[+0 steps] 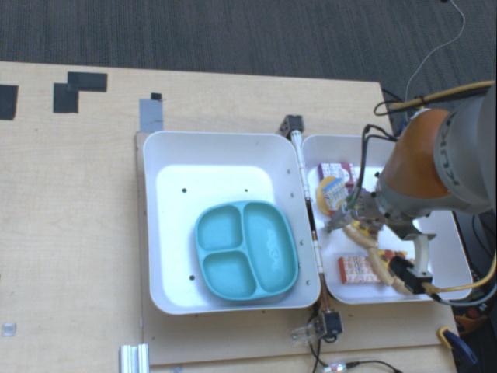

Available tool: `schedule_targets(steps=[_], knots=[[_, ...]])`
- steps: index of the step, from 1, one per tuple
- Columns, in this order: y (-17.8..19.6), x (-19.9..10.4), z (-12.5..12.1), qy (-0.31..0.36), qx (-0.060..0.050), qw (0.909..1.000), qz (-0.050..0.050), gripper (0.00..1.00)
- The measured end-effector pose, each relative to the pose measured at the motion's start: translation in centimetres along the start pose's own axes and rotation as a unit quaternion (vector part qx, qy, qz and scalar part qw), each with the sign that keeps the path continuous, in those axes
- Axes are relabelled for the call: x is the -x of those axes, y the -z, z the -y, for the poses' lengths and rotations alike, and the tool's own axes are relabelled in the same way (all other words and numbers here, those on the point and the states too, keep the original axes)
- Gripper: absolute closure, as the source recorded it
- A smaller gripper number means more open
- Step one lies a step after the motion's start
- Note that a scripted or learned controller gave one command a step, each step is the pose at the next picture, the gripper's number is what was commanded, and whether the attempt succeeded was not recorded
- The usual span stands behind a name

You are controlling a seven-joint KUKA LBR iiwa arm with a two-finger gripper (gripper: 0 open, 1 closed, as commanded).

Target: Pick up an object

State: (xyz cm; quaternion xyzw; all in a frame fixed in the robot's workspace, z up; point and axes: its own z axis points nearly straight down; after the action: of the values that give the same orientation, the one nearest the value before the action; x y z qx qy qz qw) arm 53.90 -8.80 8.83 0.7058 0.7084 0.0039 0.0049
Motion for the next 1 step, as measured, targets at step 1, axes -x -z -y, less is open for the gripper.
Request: schedule_targets(steps=[1], knots=[[1.32,0.03,-0.31,0.001,0.005,1.0,0.001,1.0]])
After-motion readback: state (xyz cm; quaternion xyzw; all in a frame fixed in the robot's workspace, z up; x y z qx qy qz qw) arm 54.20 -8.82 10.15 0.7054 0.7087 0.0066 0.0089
